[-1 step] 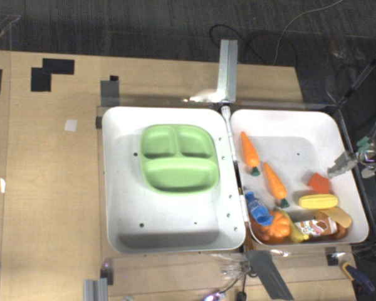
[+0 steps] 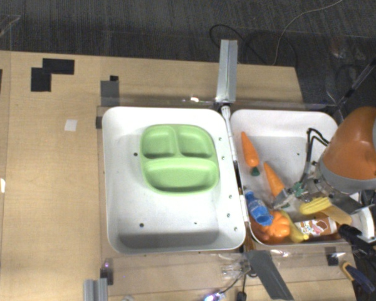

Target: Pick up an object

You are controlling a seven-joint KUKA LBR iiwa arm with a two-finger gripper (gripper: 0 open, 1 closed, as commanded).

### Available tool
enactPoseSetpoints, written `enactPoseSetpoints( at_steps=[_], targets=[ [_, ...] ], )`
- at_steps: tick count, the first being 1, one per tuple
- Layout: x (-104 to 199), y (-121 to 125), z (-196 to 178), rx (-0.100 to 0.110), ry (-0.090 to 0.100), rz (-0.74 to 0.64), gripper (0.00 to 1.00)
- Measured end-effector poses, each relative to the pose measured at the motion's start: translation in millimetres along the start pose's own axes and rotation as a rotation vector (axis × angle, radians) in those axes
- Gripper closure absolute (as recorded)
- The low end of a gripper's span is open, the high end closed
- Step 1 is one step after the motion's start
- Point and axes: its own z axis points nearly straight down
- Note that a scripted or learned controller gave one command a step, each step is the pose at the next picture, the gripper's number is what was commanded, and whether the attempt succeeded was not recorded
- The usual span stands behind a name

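Note:
The right bin (image 2: 282, 121) holds several toy items. One carrot (image 2: 249, 150) lies by its left wall, and a second carrot (image 2: 273, 179) lies just below it. At the front are a blue bottle (image 2: 259, 211), an orange round fruit (image 2: 277, 226), a yellow piece (image 2: 315, 204) and a brown sauce bottle (image 2: 318, 226). My gripper (image 2: 291, 195) is low in this bin, between the second carrot and the yellow piece, right above the front pile. The grey wrist with its orange band (image 2: 357, 152) hides the bin's right side.
The left bin (image 2: 122, 168) holds a green divided plate (image 2: 177, 157) in its middle. A metal post (image 2: 227, 71) stands at the back, between the two bins. Cables hang along the arm at the right.

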Motion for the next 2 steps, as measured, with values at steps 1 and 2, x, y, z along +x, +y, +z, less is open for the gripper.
enactPoseSetpoints(
  at_steps=[1,2],
  targets=[
    [-1,2,-11,-0.005,-0.002,0.001,1.00],
    [61,53,-88,0.000,0.000,0.368,1.00]
  ],
)
